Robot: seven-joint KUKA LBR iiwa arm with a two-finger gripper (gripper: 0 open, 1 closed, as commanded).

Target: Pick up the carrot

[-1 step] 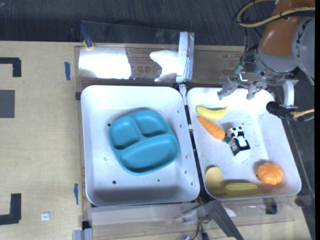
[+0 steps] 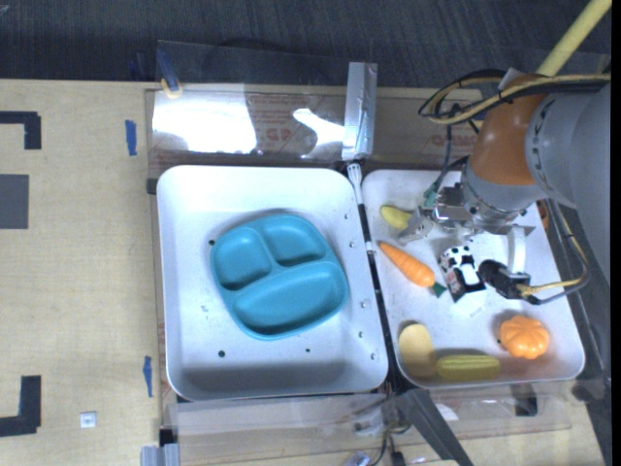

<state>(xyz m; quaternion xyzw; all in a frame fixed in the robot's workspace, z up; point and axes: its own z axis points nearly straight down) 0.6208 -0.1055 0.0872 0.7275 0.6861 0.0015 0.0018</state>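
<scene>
Gripper [image 2: 434, 214] hangs over upper part of right bin [image 2: 572, 357], just above & right of carrot [image 2: 407, 264]; can't tell its state. Carrot lies loose on bin floor nr left wall, tilted. Yellow piece [image 2: 394, 216] above it, black-white toy [image 2: 460, 266] to its right, small pumpkin [image 2: 524, 337] & corn cob [image 2: 468, 365] lower right. Blue divided plate [image 2: 279, 274] sits in left bin [image 2: 184, 260].

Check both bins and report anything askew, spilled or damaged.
Nothing stands out. The blue divided plate sits flat in the left bin. In the right bin, the carrot lies loose among other toy food, with the gripper beside it. Nothing spilled or broken.
</scene>
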